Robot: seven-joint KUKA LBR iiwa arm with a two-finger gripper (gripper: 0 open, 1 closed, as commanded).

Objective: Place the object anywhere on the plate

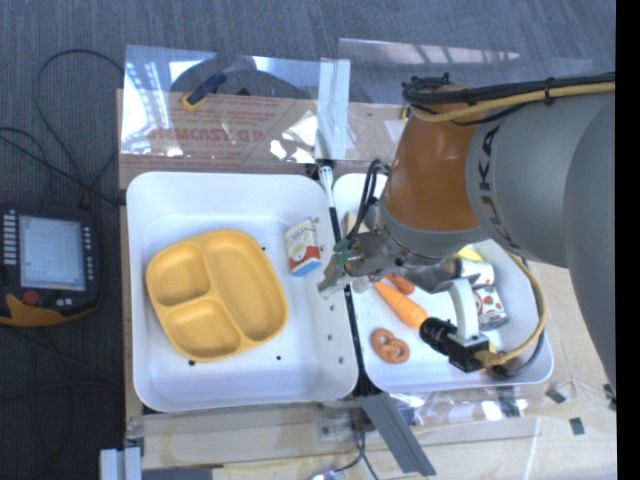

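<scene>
nearest the camera, in the right bin (520,368), lie a pretzel (389,345) and, just beyond it, a carrot (402,303) whose long axis runs from far-left to near-right; a small red-and-white packet (487,303) sits to their right. the gripper (345,258) hangs over the seam between the two bins, just left of the carrot's far end, and whether it is released or clenched cannot be told from here, nor whether anything sits in it. which thing the task means is not certain; the carrot lies closest on the right side of the gripper, while a small carton (303,245) stands just to its left in the left bin (200,193). the yellow plate (214,293), three-sectioned, lies further left, well apart from the gripper, so any carry must travel leftward across the seam. the carton rests off the plate, near its far-right corner.
</scene>
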